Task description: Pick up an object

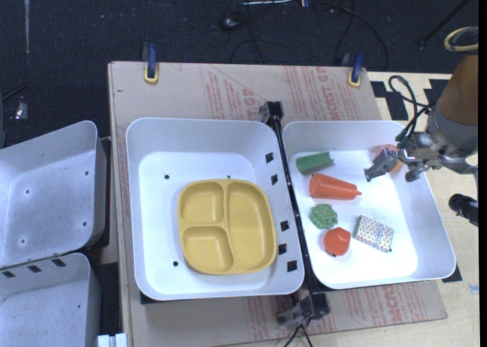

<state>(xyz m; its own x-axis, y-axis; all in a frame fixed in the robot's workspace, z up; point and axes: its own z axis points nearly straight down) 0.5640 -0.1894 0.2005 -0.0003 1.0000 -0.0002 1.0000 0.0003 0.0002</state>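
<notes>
Carrot (333, 187): lay mid right bin (426, 262), just left of the gripper (383, 163)
Gripper: honestly couldn't tell its state
Tip: probably come down centred, straddling the narrow width

Left bin (144, 186) holds a yellow three-compartment tray (227, 226). Right bin (426, 208) holds a green piece (314, 160), an orange carrot (332, 187) just below it, a green broccoli (323, 215), a red-orange tomato (336, 241), and a patterned packet (374, 233). Gripper (384, 163) sits over the right bin's upper right, above the items. Arm (456, 121) enters from the right.
</notes>
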